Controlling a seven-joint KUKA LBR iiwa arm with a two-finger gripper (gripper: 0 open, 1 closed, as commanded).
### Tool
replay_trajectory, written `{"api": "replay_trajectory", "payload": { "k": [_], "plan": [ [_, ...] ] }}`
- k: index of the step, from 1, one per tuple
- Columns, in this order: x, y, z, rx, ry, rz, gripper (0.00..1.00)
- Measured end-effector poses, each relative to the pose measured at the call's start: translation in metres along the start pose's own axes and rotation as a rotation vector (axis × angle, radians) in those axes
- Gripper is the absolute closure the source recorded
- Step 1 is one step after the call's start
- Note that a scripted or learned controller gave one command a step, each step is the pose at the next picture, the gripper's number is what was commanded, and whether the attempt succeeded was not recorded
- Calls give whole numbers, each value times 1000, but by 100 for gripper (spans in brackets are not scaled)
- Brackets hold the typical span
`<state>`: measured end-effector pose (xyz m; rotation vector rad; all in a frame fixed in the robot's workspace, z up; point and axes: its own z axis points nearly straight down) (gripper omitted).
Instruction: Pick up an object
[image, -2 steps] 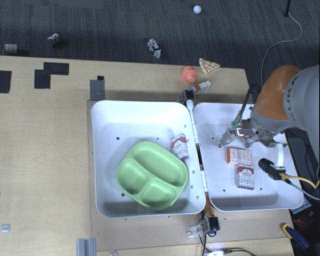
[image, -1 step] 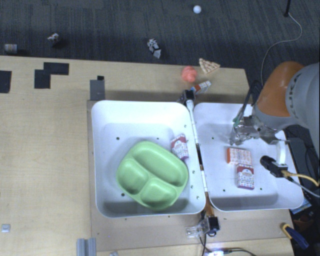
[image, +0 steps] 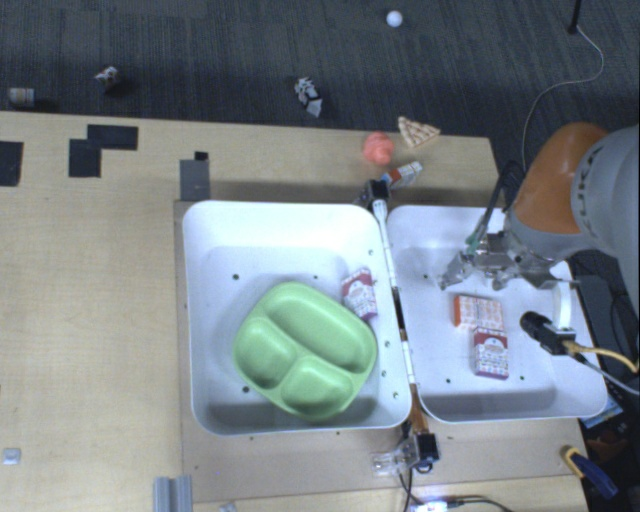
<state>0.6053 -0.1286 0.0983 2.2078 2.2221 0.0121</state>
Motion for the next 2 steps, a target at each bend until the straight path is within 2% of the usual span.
{"api": "replay_trajectory", "payload": {
  "k": [1,2],
  "plan": [
    [40,-38,11,4,0,3,0],
    [40,-36,-1,-3,0,1,100]
  ]
}}
